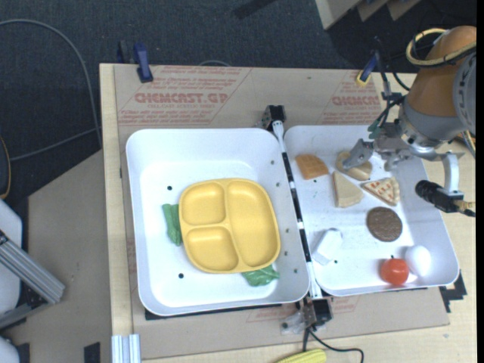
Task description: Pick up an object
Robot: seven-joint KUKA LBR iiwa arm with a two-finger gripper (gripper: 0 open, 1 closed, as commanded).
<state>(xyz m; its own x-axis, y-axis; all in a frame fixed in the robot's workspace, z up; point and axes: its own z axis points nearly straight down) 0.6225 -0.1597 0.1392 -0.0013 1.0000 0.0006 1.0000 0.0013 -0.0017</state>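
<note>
Arm: grey with an orange band, reaching in from the right over the far corner of the right bin (451,257).
Gripper (376,154): low over the far part of the right bin, its two fingers spread apart with nothing between them.
Nearest food: a small tan piece (355,165) lies just under the left fingertip; whether they touch cannot be told.
Right bin contents: an orange-brown slice (311,165) at the far left, a pale bread wedge (347,190), a pizza slice (382,190), a round brown cookie (384,224), a white scrap (327,246), a red tomato (393,271) and a white egg (418,261) just beside it at the near right.
Left bin (144,203): holds a yellow divided plate (228,224) with green leaves (172,224) poking out at its left edge and near edge.
Bench (189,97): brown board under both bins, blue clamps at the far edge.
</note>
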